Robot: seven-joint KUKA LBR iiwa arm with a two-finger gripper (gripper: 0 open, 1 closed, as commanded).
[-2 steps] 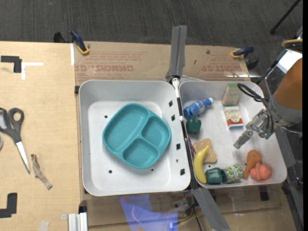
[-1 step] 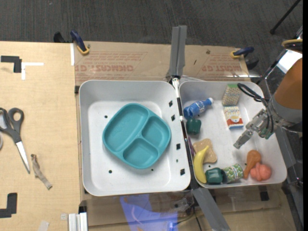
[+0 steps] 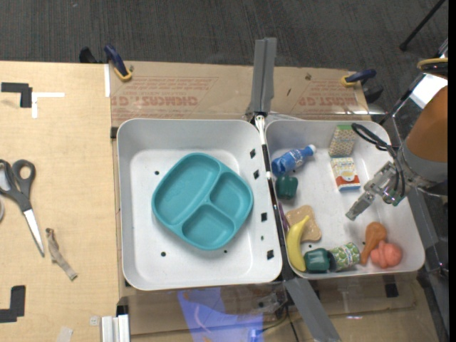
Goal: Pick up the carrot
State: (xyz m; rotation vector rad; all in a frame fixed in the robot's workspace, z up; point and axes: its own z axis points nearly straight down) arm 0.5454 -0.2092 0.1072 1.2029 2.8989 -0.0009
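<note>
Gripper (image 3: 358, 210) above carrot (image 3: 372, 239); pink toy (image 3: 386, 255), possibly touching, crowds it.

Counts across the two bins and the surface

Two white bins: the left bin (image 3: 132, 212) holds one teal tray (image 3: 203, 200) with three compartments; the right bin (image 3: 410, 223) holds one carrot (image 3: 372, 239), one banana (image 3: 296, 241), one blue bottle (image 3: 291, 159), two small cartons (image 3: 343, 140) (image 3: 347, 173), one can (image 3: 346, 256), one slice of bread (image 3: 305, 218), one pink item (image 3: 387, 255) and two dark green items (image 3: 286, 187) (image 3: 318, 261). One pair of scissors (image 3: 23, 198) lies on the surface. Two clamps (image 3: 118, 62) (image 3: 358, 78) grip the cardboard.
</note>
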